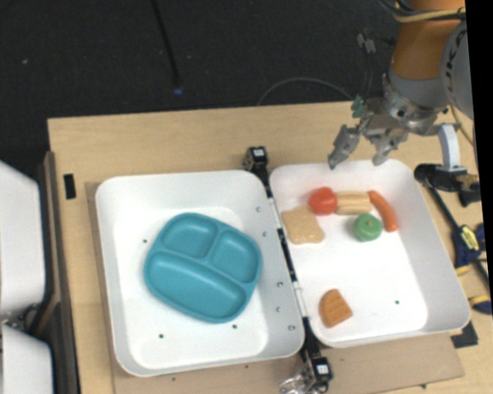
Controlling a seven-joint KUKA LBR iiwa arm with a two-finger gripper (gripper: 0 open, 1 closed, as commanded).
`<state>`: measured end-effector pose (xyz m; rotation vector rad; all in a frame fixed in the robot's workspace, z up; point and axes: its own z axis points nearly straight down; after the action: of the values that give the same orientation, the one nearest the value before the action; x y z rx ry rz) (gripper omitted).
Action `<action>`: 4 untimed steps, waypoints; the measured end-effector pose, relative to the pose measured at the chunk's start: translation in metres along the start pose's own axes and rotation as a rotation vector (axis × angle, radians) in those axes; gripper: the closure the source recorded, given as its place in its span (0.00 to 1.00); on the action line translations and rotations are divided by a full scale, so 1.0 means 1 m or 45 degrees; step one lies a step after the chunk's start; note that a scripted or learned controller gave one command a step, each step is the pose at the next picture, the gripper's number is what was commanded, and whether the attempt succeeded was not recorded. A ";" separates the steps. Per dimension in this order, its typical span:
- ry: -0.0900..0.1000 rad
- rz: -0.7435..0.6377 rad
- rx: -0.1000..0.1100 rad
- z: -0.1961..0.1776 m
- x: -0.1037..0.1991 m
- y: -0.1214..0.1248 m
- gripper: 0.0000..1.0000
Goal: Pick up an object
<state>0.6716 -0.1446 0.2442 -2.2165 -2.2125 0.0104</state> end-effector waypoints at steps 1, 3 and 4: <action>-0.001 -0.001 -0.018 -0.009 0.000 0.002 0.00; -0.007 0.001 -0.012 0.099 -0.004 -0.008 0.00; -0.007 0.004 -0.021 0.143 -0.006 -0.006 0.00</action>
<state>0.6637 -0.1504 0.1018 -2.2312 -2.2200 -0.0012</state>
